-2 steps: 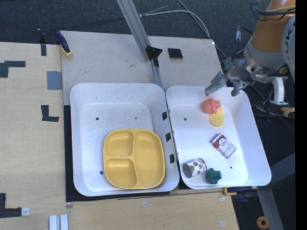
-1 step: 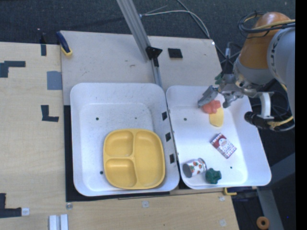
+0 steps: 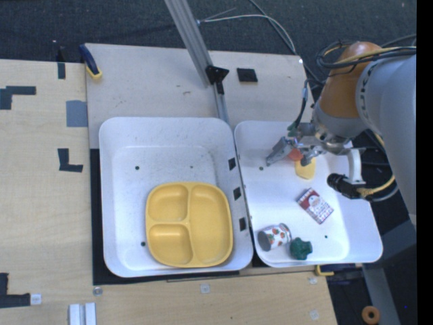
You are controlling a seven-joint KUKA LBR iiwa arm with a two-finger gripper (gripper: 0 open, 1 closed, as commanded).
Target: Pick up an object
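Your gripper (image 3: 292, 153) in right bin (image 3: 338, 249) top, fingers spread apart w/ nothing clamped, yellow bottle w/ orange cap (image 3: 304, 166) just beside right finger, outside jaws, touching or not: can't tell.

tray (image 3: 189, 223) in left bin (image 3: 115, 181)

Right bin: four small objects on offer, and one yellow tray in the left bin.

A small yellow object with an orange-red top (image 3: 305, 165) stands at the far side of the right bin, just under the claw (image 3: 292, 154). Nearer and to its right lies a flat red-and-white packet (image 3: 315, 205), turned at an angle. At the near edge, a white patterned cup (image 3: 274, 237) lies on its side, with a green lump (image 3: 301, 248) just beside it on the right. The yellow divided tray (image 3: 189, 223) sits flat, near side of the left bin.
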